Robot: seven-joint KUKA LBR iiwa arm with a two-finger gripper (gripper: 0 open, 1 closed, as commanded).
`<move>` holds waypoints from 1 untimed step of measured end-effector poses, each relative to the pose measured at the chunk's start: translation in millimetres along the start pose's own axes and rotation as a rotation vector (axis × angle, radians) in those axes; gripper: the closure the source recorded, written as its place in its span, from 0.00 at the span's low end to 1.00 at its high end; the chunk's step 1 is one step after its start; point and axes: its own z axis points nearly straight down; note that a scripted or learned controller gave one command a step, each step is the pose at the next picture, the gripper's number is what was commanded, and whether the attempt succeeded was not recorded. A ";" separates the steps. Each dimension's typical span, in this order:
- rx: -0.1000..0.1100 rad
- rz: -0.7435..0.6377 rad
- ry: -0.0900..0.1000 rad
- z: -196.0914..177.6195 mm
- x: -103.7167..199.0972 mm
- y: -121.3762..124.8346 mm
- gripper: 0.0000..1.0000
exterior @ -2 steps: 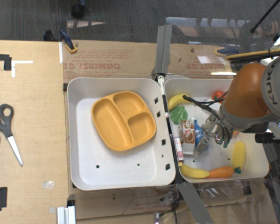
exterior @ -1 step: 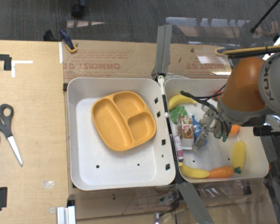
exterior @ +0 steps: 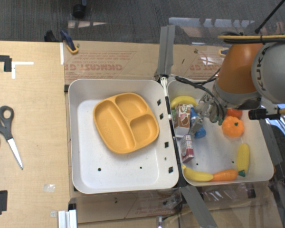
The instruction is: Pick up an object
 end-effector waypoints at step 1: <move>0.000 -0.002 -0.005 -10.3 -1.2 0.4 1.00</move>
